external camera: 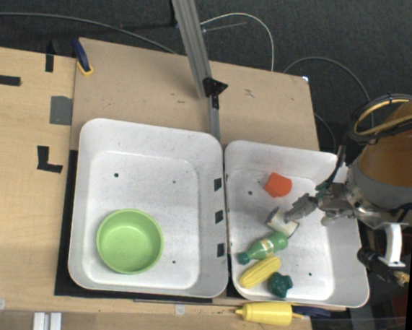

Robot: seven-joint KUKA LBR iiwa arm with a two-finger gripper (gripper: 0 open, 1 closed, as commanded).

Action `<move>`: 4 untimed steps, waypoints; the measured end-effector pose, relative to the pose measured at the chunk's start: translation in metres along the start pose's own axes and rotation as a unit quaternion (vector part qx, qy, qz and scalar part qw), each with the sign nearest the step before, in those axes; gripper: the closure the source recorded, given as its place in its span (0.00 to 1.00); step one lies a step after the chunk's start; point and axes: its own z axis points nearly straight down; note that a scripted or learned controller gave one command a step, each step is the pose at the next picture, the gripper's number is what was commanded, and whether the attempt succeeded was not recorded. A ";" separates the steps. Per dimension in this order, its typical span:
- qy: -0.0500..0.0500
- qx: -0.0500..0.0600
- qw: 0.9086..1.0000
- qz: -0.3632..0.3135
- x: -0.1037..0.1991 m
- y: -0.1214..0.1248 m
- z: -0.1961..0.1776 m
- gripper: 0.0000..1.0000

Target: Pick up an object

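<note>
Claw reaching into the right bin, nothing lifted yet.

The claw (293, 211) sits low over the right bin (339, 286), its tips just beside a small white block (281, 222); how far it is open I cannot tell, and nothing shows held. Nearby lie an orange block (279, 184), green bottle (265, 247), corn cob (260, 272) and dark green piece (279, 283). Better to centre on the white block, clear of the bottle, before closing.
</note>
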 end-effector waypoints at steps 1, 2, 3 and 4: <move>0.000 0.000 1.000 0.000 0.000 0.000 0.000 0.00; 0.000 0.003 1.000 0.001 0.003 -0.011 0.051 0.00; -0.001 0.001 1.000 0.000 0.003 -0.012 0.103 0.00; 0.001 0.001 1.000 0.000 0.004 -0.012 0.092 1.00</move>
